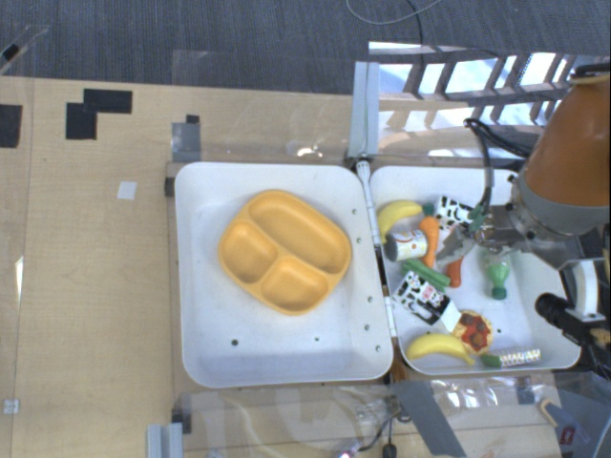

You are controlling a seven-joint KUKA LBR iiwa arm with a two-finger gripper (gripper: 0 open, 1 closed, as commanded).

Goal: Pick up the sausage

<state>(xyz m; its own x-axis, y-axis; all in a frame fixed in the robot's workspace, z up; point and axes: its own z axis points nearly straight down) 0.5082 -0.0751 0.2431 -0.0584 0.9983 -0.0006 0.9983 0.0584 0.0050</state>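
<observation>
Where the pale wooden bench (86, 284) ends at the top, ribbed grey carpet (191, 17), with a thin black cable (382, 3) looping across it. On the bench's left part, black tape marks (95, 111) in blocky shapes and a small pale square. Across the wood, faint edges of a clear sheet. Behind the right bin, a metal frame (458, 74) catching bright light.

In the left bin (200, 351), a yellow divided plate (284, 251), lying at a slant.

In the right bin (563, 346), clutter: a banana (398, 215) at the upper left and another near the lower edge, a small can (409, 246), an orange carrot (431, 239), two cow-patterned cartons, a green bottle (497, 280).

Just right of the carrot and left of the bottle, toward the bin's middle, a short reddish stick, taken for the sausage (453, 273), lying on the bin floor.

Reaching in from the right, the arm (573, 151), orange band above grey wrist. Low over the clutter, just above the sausage, the gripper (470, 240); too dark and tangled with the toys to tell whether spread or closed, or gripping anything.
</observation>
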